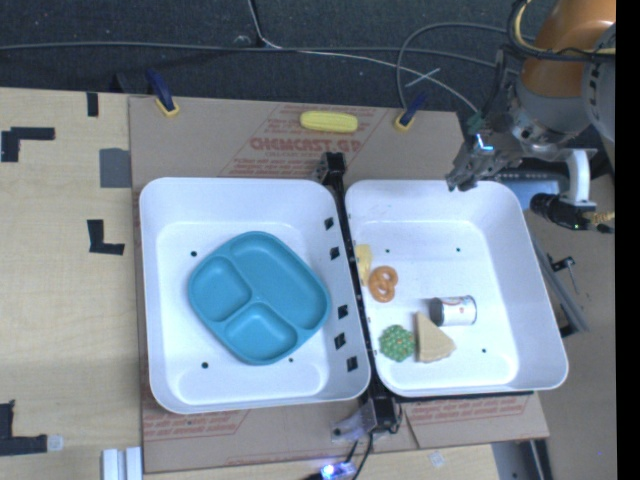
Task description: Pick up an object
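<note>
The right bin (500,268) holds several small items: a pretzel (383,284), a pale yellow piece (363,259) by the left wall, a green bumpy ball (397,343), a tan wedge (434,341) and a small white can with a red band (455,311) lying on its side. My gripper (466,173) hangs above the bin's far rim, near its back right corner, well away from all the items. Nothing shows between its dark fingers.
The left bin (170,258) holds a blue divided plate (259,296). A yellow banana-like object (329,122) lies on the cardboard behind the bins. Cables loop over the dark background at the back. Blue clamps (163,94) pin the cardboard's far edge.
</note>
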Controlling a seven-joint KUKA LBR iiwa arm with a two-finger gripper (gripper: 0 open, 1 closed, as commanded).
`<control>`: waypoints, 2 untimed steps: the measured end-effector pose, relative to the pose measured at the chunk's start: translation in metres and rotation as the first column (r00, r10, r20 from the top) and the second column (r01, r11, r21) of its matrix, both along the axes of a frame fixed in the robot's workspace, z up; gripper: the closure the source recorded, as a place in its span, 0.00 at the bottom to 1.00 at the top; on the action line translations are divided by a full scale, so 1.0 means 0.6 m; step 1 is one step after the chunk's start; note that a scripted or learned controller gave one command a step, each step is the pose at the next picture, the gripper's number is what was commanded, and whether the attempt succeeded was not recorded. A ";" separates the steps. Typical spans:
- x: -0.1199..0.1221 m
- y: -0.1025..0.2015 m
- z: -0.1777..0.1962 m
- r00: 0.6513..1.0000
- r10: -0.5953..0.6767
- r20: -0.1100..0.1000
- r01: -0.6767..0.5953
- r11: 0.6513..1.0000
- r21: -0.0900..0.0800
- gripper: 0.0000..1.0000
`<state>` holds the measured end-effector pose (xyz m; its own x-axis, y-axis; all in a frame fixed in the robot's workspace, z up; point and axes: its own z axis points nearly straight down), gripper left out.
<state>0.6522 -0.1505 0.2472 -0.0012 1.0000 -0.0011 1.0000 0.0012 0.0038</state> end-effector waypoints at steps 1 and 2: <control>-0.025 0.085 0.005 1.000 0.004 -0.004 -0.004 1.000 0.002 1.00; -0.036 0.192 -0.004 1.000 0.006 -0.006 -0.006 1.000 0.003 1.00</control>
<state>0.6308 -0.0353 0.2446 -0.0070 1.0000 0.0020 1.0000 0.0070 -0.0025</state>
